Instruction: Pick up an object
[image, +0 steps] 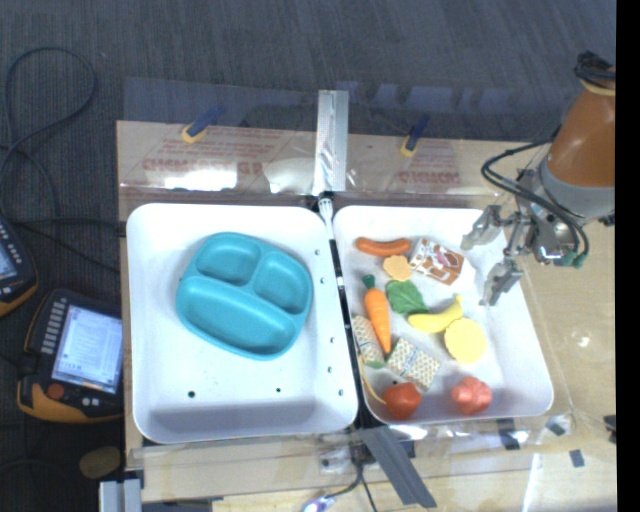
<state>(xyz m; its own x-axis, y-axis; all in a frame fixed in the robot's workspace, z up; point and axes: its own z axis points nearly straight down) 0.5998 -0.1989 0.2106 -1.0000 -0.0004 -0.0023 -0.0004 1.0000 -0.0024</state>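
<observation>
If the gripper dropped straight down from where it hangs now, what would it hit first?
Probably bare floor of the right bin near its right wall. The gripper hangs with fingers spread above the upper right part; the banana and yellow round piece lie just left of that line. Depth is uncertain from this slant.

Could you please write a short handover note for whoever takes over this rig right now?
Hand: open, nothing between its fingers, hovering over the upper right of the right bin.
Right bin holds the toy food: sausage, carrot, green leaf, banana, yellow disc, snack packet, two red tomatoes along the near edge.
Left bin holds the blue divided plate.
Done: nothing picked yet.
Left: descend, grasp one item, lift.
</observation>
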